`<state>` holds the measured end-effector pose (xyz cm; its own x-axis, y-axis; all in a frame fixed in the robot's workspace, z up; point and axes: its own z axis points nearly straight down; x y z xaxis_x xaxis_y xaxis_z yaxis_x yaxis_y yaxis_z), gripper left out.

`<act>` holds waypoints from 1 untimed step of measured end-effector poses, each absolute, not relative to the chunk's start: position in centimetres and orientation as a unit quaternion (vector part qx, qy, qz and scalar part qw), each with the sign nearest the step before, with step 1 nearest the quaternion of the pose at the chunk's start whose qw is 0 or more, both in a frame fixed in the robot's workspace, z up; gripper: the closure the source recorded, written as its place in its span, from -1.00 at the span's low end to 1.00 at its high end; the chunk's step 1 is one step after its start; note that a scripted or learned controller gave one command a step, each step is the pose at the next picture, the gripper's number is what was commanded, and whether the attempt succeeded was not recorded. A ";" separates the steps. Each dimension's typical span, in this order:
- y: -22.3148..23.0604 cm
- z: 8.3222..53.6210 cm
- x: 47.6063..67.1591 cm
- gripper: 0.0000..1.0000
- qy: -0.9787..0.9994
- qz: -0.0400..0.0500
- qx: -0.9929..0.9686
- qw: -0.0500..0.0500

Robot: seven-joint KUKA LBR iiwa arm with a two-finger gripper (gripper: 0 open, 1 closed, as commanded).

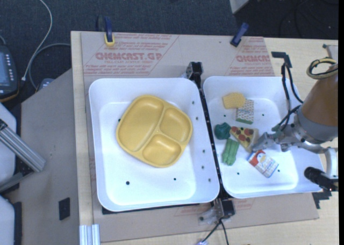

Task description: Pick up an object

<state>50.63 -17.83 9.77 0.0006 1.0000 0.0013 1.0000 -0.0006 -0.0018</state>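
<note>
over the right bin [290, 182], the jaws [263, 143] hang low at the end of the grey arm [317, 115], reaching in from the right; whether they are parted or closed cannot be told, and nothing shows gripped in them. just below them lies a red-and-white carton [264, 163]. a pizza slice [243, 135] sits just to their left, then a green pepper [230, 151] and a dark green piece [222, 130]. farther up lie a tan cracker [233, 100] and a speckled box [245, 112]. the left bin [107, 185] holds a yellow divided plate [154, 130].
</note>
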 end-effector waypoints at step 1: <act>-17.7 8.9 51.0 -1.00 -0.708 -0.003 -0.706 -0.001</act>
